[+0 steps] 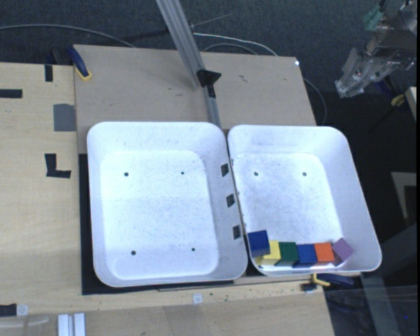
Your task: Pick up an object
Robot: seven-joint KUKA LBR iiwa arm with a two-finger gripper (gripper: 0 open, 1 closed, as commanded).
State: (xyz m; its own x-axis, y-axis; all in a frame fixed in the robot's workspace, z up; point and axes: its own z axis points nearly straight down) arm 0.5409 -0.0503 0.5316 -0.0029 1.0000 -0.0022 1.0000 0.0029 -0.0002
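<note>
Along the near edge of the right bin (pixel 350 159), small coloured blocks (pixel 297 252) lie huddled in a row, seemingly slid against its wall, while the gripper (pixel 360 68) hangs well beyond the bench's far right corner, holding nothing visible.

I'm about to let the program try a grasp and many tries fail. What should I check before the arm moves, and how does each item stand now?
1. Targets present: small coloured blocks, blue, yellow, green, orange and purple, lie in the right white bin. Ok.
2. Blocks spaced for fingers: they crowd together in a row along the near wall. Not ok.
3. Room beside the wall: the blocks sit against it. Not ok.
4. Hand above the blocks: it is up at the view's top right, outside the bin. Not ok.
5. Hand open: cannot tell.
6. Hand carries nothing: cannot tell.
</note>
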